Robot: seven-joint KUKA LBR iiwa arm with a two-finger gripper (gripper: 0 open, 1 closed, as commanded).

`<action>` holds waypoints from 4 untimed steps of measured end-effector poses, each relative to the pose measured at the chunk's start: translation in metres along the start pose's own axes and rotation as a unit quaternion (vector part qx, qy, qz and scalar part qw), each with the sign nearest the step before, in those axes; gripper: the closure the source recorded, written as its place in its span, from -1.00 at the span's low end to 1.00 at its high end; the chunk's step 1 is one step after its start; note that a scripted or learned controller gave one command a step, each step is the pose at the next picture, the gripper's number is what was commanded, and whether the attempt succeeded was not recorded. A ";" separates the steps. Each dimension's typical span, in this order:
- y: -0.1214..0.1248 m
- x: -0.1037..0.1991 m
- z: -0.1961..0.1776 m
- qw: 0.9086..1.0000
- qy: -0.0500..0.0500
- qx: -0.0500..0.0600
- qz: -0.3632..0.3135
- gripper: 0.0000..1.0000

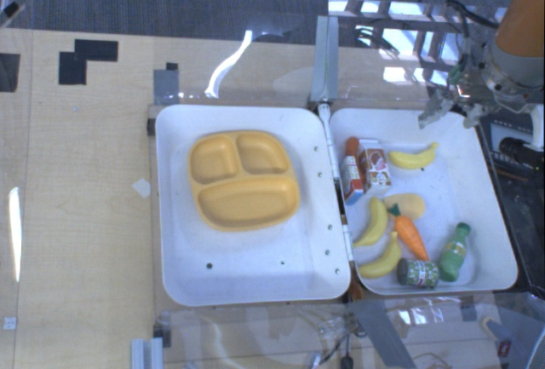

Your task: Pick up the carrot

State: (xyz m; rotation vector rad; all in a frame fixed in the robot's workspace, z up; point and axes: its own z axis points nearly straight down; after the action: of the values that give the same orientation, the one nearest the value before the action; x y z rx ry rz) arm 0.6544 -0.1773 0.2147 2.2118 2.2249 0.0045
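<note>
The orange carrot (411, 238) with a green top lies in the right bin (485, 188), toward its front, slanting from upper left to lower right. It rests between a banana (373, 221) on its left and a green bottle (455, 252) on its right. My gripper (449, 115) hangs over the bin's back edge, well behind the carrot, and is open with nothing between its fingers.
The right bin also holds a banana (412, 157) at the back, a third banana (381, 260), a pale yellow fruit (410, 204), a green can (417, 273), a red bottle (352, 164) and a red-white packet (375, 165). A yellow divided plate (243, 179) sits in the left bin (255, 273).
</note>
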 end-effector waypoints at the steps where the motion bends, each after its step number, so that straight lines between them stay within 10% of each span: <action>1: -0.050 0.009 0.005 0.999 0.000 0.000 0.041 -1.00; 2: -0.088 0.029 0.112 0.998 0.000 -0.001 0.068 -1.00; 3: -0.124 0.066 0.124 0.999 0.000 -0.004 0.051 -1.00; 4: -0.121 0.067 0.112 0.999 0.000 -0.008 0.050 1.00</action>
State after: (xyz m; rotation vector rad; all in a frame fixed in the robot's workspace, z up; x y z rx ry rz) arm 0.5339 -0.1116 0.1017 2.3124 2.1034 0.0228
